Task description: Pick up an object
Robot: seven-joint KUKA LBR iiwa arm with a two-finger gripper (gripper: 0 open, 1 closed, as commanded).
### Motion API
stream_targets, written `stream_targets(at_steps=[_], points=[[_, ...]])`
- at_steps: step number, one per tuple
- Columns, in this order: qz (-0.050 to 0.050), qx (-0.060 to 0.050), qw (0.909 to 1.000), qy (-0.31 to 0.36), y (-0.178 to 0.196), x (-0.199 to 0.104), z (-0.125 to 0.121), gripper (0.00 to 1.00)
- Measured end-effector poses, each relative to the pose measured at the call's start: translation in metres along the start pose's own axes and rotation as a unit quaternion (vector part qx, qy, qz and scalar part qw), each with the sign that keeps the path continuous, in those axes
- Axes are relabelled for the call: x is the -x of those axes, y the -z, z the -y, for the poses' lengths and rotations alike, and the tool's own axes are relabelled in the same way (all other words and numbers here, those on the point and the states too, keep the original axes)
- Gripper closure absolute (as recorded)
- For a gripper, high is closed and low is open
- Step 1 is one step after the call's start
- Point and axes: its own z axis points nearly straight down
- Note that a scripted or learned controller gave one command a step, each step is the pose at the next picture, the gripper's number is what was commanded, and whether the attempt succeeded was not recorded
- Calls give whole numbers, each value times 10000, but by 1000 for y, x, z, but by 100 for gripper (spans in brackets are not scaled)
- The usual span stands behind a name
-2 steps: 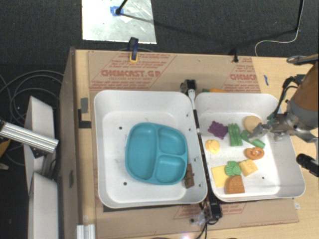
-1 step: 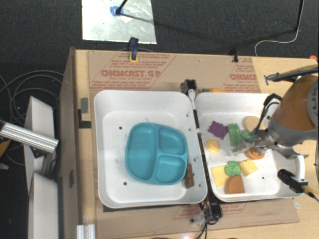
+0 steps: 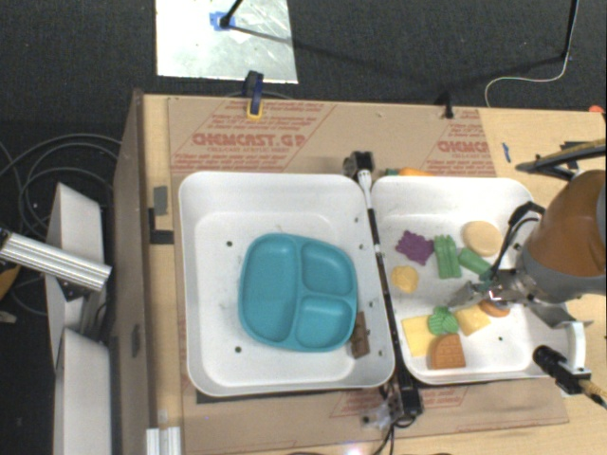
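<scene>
Arm (image 3: 569, 245) above toy-filled right bin (image 3: 517, 195)

Arm (image 3: 569, 245): orange band above a grey wrist section; black cable (image 3: 512, 230) loops alongside; metallic gripper (image 3: 486, 295).

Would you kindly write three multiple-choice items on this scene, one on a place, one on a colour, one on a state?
1. Where does the divided plate lie?
A. in the left bin
B. in the right bin
C. on the cardboard

2. What colour is the toy nearest the right bin's upper left corner?
A. red
B. purple
C. black

3. How does the plate sit?
A. propped on its edge
B. upside down
C. flat, compartments up

Answers: 1 A, it rests in the left bin. 2 B, it is purple beside green pieces. 3 C, its three compartments face the camera.
</scene>
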Motion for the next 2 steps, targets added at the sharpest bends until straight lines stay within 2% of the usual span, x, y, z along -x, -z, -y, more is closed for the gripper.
stream_targets(at_steps=[1, 2], points=[[-10, -23, 10000, 26, -2, -5, -81, 0], [12, 5, 10000, 14, 10, -2, -80, 100]])
